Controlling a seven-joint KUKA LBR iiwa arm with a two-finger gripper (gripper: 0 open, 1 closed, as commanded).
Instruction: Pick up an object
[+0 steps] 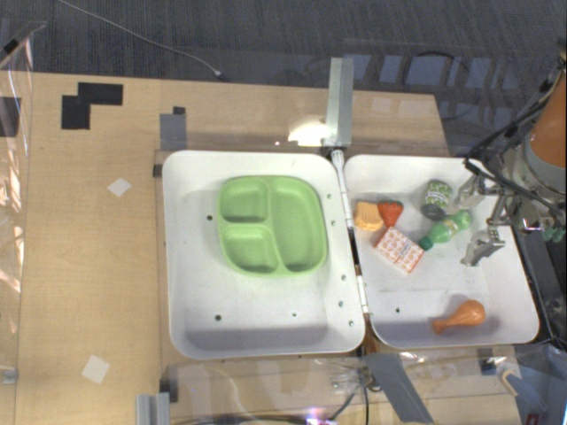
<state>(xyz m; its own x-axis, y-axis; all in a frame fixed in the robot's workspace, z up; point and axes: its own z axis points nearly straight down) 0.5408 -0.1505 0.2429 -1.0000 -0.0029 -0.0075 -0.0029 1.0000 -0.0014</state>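
Observation:
The right bin [505, 295] holds several small items. A grey-green can [436, 197] lies near its back, with a green bottle [443, 230] just in front of it. A red-and-white patterned box [399, 251] sits near the middle. An orange-yellow block [368, 215] and a red toy fruit [390, 211] rest by the left wall. An orange pear-shaped toy [461, 315] lies near the front. My gripper [475, 222] hovers at the bin's right side, just right of the bottle. It is open, with nothing between its fingers.
The left bin [190, 308] holds a green sectioned plate [270, 224]. A metal divider post [339, 104] stands behind the seam between the bins. The arm and its cables [532, 171] hang over the right bin's back right corner.

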